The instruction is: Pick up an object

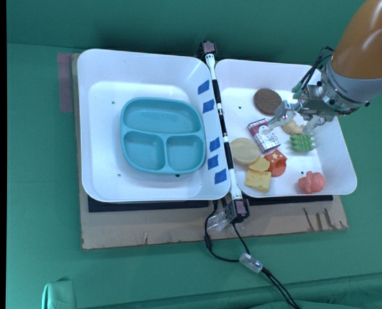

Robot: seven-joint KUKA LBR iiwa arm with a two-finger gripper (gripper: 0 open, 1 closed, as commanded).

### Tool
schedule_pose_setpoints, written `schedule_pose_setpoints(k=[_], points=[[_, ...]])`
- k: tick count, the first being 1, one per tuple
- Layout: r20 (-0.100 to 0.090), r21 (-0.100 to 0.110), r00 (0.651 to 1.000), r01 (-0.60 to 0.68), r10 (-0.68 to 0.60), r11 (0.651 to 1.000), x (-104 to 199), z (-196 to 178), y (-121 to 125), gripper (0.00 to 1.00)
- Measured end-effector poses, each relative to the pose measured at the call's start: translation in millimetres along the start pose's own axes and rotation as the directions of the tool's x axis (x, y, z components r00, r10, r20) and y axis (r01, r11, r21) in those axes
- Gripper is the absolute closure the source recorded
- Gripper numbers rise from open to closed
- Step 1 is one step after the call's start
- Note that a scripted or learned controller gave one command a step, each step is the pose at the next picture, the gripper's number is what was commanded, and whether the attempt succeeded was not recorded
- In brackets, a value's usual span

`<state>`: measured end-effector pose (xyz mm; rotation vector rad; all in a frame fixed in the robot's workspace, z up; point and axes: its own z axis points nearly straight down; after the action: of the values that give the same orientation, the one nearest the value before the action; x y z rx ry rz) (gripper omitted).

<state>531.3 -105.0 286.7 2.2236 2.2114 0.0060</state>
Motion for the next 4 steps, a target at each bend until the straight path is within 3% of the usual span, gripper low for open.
schedule_pose_setpoints(k=[1, 2, 3, 4], points=[[0.004, -0.013, 1.000, -0.003, 0.003, 1.000, -31, 83, 48, 0.00], [0.003, -0.031, 1.000, 0.001, -0.001, 1.000, -57, 89, 100, 0.00], [-0.002, -0.001, 1.000, 0.001, -0.001, 1.000, -81, 90, 171, 0.00], [0.005, -0.012, 1.000, -0.003, 0.003, 1.000, -82, 71, 174, 1.00]])
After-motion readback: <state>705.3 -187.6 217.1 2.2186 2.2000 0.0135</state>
